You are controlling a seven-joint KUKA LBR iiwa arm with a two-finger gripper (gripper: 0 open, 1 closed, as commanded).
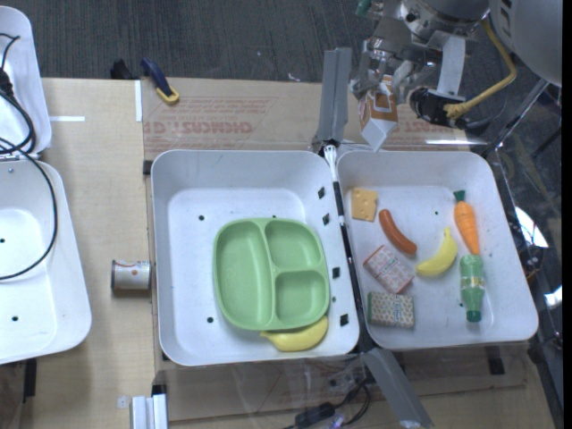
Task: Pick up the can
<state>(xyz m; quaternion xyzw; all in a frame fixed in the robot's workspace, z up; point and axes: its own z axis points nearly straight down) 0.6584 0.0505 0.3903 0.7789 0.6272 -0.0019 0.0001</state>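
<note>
End effector (pixel 382 92), gripping small carton (pixel 379 119)

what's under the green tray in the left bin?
A banana pokes out from under the tray's front edge. The rest of it, and anything else underneath, is covered.

Light wood bench (pixel 89 141) with cardboard sheet (pixel 232 119) across the upper middle; dark grey carpet floor (pixel 179 16) along the top; even lighting.

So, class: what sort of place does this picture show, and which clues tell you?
Most likely a robot test bench or lab: a robot arm reaches over two white bins, one full of toy food like a carrot, with cables nearby.
</note>
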